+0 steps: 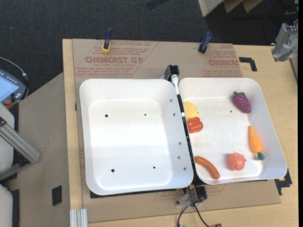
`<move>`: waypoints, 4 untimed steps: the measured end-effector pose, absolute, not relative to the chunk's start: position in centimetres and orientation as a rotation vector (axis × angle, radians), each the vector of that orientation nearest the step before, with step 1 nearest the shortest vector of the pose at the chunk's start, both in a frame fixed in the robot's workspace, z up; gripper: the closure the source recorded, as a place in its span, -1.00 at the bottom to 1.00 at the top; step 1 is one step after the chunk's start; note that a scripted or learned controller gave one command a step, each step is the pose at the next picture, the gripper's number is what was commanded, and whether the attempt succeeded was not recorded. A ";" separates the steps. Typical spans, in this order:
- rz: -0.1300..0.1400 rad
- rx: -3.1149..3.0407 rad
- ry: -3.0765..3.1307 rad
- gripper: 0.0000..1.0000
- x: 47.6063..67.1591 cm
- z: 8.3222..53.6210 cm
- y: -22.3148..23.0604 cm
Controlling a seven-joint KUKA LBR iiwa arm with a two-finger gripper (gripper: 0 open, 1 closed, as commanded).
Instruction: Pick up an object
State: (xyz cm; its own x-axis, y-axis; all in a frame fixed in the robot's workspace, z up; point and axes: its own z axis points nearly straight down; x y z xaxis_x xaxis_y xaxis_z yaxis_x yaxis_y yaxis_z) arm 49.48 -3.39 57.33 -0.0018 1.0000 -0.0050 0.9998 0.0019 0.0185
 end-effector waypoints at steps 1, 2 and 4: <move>0.018 2.205 2.209 1.00 49.6 58.4 -3.4; 0.022 2.202 2.207 1.00 49.6 59.5 -3.4; 0.030 2.195 2.203 1.00 49.7 61.6 -3.3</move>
State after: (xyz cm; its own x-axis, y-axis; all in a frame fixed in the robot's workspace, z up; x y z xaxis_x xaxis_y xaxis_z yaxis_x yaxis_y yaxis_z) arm 49.75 -3.30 61.60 -0.0033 1.0000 -0.0089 0.9993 0.0036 0.0360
